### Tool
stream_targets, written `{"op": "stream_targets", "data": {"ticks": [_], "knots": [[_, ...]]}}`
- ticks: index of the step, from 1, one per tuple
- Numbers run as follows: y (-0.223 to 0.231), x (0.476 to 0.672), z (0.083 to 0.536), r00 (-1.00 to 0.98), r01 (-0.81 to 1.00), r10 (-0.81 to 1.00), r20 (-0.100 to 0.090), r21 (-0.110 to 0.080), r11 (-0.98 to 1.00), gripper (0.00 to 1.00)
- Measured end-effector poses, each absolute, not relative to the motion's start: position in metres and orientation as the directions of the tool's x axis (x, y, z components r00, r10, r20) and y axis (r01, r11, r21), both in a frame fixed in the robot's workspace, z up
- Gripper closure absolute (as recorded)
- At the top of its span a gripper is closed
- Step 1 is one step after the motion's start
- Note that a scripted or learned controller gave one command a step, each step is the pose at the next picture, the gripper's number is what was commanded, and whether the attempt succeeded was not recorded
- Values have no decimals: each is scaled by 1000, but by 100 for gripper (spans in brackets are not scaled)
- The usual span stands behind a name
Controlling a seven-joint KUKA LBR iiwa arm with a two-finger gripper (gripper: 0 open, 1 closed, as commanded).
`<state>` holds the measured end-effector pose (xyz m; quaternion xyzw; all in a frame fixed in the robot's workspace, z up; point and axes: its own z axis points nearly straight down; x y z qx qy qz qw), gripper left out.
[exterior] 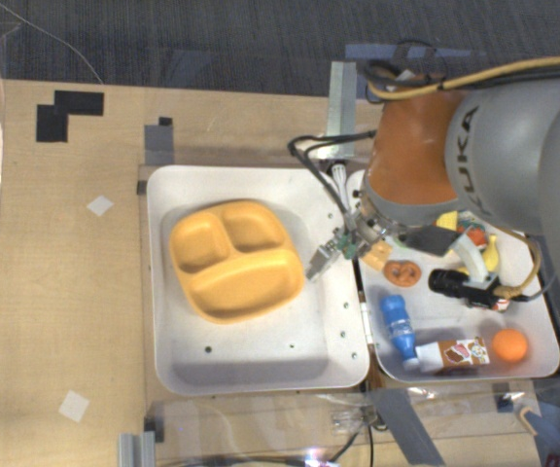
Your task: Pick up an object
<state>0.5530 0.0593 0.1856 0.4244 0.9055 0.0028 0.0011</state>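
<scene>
Bins (261, 368), two side by side: left one holds one yellow divided plate (233, 259), right one a blue bottle (397, 325), an orange ball (509, 346) and a carton (460, 354), while the arm (416, 154) slants down over their shared wall, gripper (331, 254) just right of the plate, its grip unreadable from here.

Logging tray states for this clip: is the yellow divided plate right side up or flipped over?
Right side up. The yellow divided plate shows its three hollow compartments facing the camera, lying flat in the left bin.

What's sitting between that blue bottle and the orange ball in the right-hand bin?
In the camera view, a small brown-and-white carton lies between the blue bottle and the orange ball, on the bin floor near the front wall.
</scene>
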Motion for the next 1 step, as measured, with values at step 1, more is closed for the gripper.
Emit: {"op": "stream_targets", "data": {"ticks": [1], "knots": [[56,556,197,-639,769,769,-6,10,639,100]]}}
